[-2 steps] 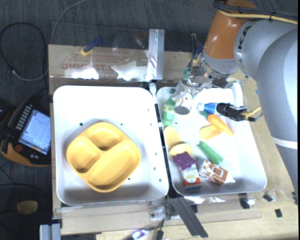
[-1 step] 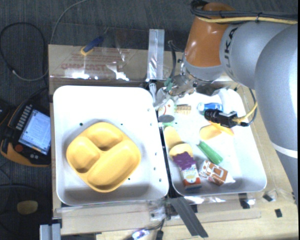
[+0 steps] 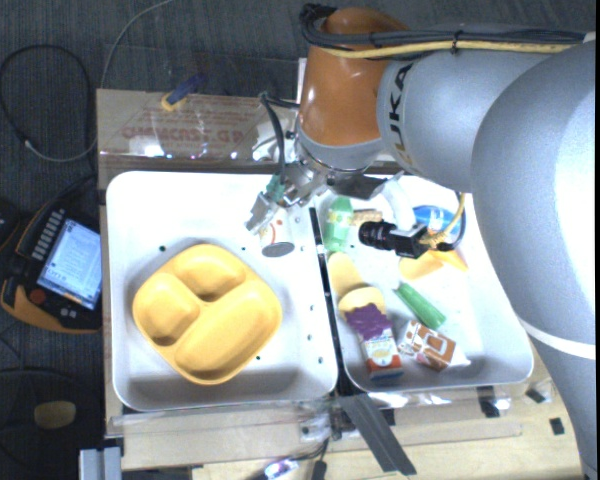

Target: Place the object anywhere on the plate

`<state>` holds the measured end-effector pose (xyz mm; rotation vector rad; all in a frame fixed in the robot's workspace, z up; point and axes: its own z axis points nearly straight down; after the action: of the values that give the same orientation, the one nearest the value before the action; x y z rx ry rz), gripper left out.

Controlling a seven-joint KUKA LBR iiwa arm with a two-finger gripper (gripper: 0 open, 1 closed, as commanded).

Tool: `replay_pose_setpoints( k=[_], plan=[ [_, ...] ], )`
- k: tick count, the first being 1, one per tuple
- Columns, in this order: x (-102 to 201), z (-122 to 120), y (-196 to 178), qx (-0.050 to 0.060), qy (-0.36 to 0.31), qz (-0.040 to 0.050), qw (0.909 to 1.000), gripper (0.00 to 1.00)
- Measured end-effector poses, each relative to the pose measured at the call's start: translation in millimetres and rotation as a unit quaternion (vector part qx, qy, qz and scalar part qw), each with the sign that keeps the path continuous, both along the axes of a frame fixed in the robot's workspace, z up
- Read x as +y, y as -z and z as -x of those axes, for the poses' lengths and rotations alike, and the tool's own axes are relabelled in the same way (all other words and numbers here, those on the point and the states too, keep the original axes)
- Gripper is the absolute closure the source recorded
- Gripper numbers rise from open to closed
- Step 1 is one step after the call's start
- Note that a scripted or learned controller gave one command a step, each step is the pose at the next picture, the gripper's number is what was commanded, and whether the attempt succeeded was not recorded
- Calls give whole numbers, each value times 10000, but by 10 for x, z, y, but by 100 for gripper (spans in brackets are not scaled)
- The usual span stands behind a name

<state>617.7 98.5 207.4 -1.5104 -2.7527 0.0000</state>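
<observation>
While the end effector (image 3: pixel 267 208) hangs over the left white bin (image 3: pixel 130 193), clenched on a small, thin, orange-and-white object (image 3: pixel 273 229), the piece looks light and slippery; the yellow three-compartment plastic plate (image 3: pixel 206 311) lies near, below.

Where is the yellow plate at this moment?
The yellow plate sits in the left bin, below and left of the gripper.

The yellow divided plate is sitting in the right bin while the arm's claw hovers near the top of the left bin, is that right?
Not quite. The camera view shows the yellow divided plate in the left bin, not the right one. The rest holds: the claw hovers near the top of the left bin.
</observation>
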Motion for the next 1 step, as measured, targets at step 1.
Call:
replay_pose_setpoints(
  k=[1],
  plan=[
    [-206, 988, 170, 7, -794, -3, 9968, 100]
  ],
)
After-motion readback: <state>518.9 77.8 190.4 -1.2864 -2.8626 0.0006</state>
